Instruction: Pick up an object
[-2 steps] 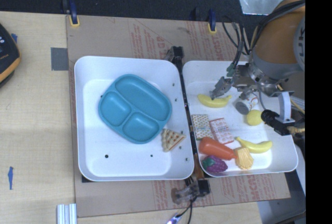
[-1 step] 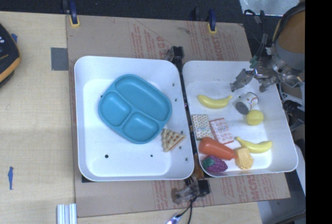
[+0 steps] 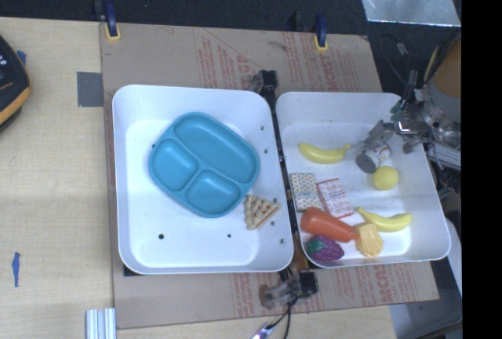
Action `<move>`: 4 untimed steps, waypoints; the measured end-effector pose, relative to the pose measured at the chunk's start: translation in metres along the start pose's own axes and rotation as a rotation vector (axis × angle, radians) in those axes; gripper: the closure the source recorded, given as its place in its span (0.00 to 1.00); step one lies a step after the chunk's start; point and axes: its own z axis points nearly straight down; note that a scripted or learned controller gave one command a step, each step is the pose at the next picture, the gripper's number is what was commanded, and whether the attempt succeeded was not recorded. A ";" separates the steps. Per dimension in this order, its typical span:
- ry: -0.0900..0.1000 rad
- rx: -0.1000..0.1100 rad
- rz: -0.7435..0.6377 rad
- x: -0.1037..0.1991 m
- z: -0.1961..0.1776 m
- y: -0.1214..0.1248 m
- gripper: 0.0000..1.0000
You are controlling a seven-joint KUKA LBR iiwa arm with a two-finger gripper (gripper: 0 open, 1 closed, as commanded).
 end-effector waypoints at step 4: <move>0.001 -0.002 0.000 0.001 0.076 0.070 0.00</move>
